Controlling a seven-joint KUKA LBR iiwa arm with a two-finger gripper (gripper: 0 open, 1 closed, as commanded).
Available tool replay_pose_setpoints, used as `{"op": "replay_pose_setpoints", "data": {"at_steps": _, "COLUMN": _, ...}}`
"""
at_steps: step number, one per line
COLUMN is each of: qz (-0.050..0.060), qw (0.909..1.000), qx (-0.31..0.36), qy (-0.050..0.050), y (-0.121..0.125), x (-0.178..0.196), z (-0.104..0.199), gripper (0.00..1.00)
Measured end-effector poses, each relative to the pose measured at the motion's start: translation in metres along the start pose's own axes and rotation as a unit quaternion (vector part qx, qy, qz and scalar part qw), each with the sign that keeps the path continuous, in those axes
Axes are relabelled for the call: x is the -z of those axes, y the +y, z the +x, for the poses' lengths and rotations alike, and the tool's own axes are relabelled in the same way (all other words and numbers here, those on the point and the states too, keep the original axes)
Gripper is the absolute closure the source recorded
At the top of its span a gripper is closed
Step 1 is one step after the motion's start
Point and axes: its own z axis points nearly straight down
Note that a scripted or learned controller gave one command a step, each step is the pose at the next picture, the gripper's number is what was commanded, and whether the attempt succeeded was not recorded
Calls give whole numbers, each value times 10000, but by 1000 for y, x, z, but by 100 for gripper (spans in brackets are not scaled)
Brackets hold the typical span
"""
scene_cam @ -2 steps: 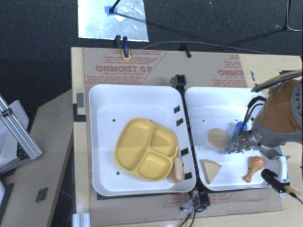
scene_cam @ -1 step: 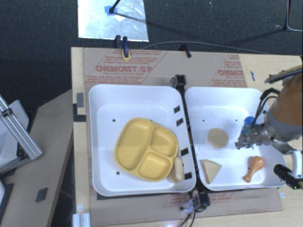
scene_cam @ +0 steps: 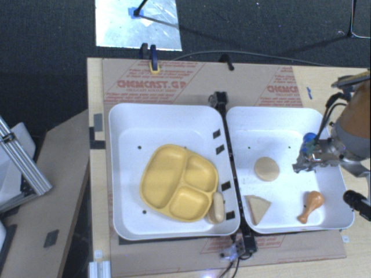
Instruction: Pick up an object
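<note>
The right bin (scene_cam: 272, 133) holds three small items: a round tan disc (scene_cam: 266, 168) near its middle, a pale wedge (scene_cam: 257, 207) at the front, and a toy chicken drumstick (scene_cam: 311, 206) at the front right. My gripper (scene_cam: 305, 163) hangs over the right side of this bin, right of the disc and above the drumstick, apart from both. Nothing shows in its grasp. The left bin (scene_cam: 168, 123) holds a yellow divided tray (scene_cam: 178, 182) with a beige roll-shaped piece (scene_cam: 217, 207) against its front right corner.
A black divider with clips (scene_cam: 227, 172) runs between the bins. The arm's grey and orange body (scene_cam: 355, 123) enters from the right above the right bin's rim. Cardboard (scene_cam: 174, 83) lies under both bins, and a metal frame (scene_cam: 20, 161) stands at far left.
</note>
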Motion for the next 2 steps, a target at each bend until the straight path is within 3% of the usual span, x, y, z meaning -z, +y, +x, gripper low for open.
{"op": "replay_pose_setpoints", "data": {"at_steps": 1, "qz": 1, "qw": 10000, "qx": -1, "qy": 0, "y": -6, "x": 49, "z": 3, "gripper": 100}}
{"op": "replay_pose_setpoints", "data": {"at_steps": 2, "qz": 19, "qw": 10000, "qx": 28, "qy": 14, "y": 8, "x": 54, "z": 56, "gripper": 100}}
